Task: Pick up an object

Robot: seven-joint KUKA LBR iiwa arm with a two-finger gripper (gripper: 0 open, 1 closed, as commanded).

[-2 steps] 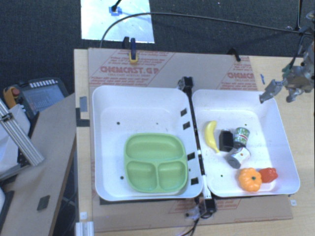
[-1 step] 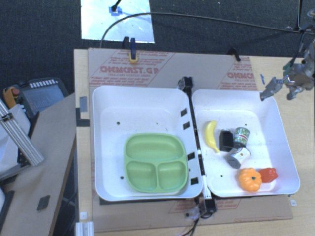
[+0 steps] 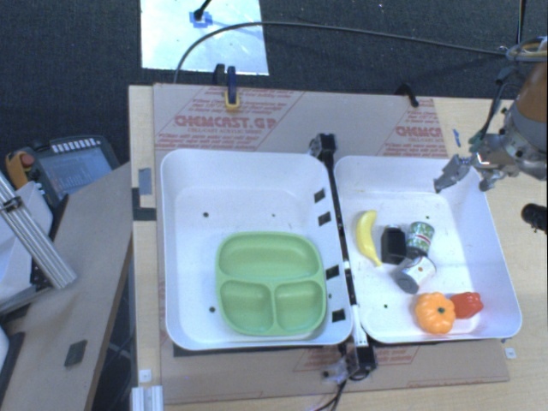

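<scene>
The right bin [image 3: 479, 221] holds a yellow banana [image 3: 367, 235], a small black block [image 3: 392, 245], a green-labelled can [image 3: 419, 236], a white can lying on its side [image 3: 414, 273], an orange pumpkin [image 3: 435, 312] and a red piece [image 3: 467, 304] beside it. My gripper [image 3: 467, 174] hangs above the bin's far right corner, well apart from all of them. Its two fingers are spread, and nothing sits between them.
The left bin [image 3: 248, 178] holds a green divided tray [image 3: 270, 282]. A black divider clip strip [image 3: 336, 229] runs between the bins. A pendant [image 3: 73, 168] and an aluminium rail [image 3: 34, 238] lie on the side table to the left.
</scene>
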